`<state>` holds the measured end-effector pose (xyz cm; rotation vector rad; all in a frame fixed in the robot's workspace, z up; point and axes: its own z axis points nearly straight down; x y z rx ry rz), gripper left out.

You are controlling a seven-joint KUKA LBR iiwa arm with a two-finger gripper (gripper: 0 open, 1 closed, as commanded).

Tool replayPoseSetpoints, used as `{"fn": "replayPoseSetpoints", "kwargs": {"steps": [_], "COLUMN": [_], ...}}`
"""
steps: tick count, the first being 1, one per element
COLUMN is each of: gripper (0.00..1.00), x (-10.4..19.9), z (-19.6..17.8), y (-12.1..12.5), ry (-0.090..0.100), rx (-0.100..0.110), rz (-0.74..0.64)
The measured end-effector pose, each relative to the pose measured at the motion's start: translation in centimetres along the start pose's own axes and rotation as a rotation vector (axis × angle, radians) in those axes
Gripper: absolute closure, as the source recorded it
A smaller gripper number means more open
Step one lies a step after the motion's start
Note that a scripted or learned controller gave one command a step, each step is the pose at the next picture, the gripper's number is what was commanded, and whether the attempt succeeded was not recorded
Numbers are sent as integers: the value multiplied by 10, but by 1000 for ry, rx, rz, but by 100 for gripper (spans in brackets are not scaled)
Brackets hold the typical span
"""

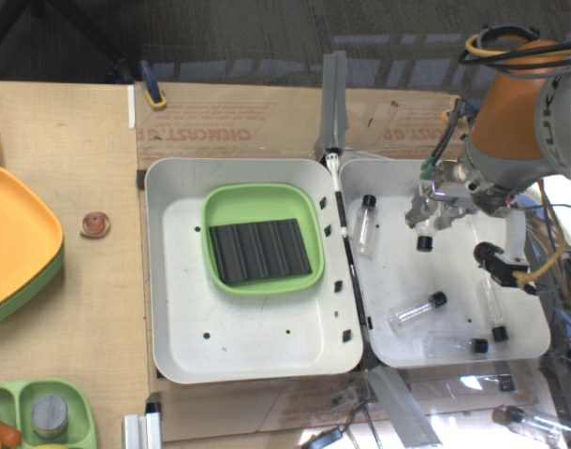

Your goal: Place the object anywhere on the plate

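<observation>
A green plate [262, 239] carrying a dark ribbed mat [259, 251] is seen in the left white bin [173, 325]. Several clear vials with black caps are scattered in the right white bin [529, 335]: one [365, 221] near the divider, one [417, 311] lying lower in the middle, others [494, 314] toward the right edge. The gripper [433, 209] is positioned over the upper part of the right bin, just above a small black-capped vial [423, 242]. Whether it is apart or together cannot be told. No vial is seen on the plate.
</observation>
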<state>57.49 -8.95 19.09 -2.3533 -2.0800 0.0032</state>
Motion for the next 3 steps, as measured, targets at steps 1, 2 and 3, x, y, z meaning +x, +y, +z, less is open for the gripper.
{"fn": "replayPoseSetpoints", "kwargs": {"steps": [1,2,3], "gripper": [100,100,0], "x": [56,107,106], "z": [1,1,0], "y": [-8,10,10], "ry": [-1,-1,-1], "rx": [2,0,0], "rz": [-107,-395,-395]}}
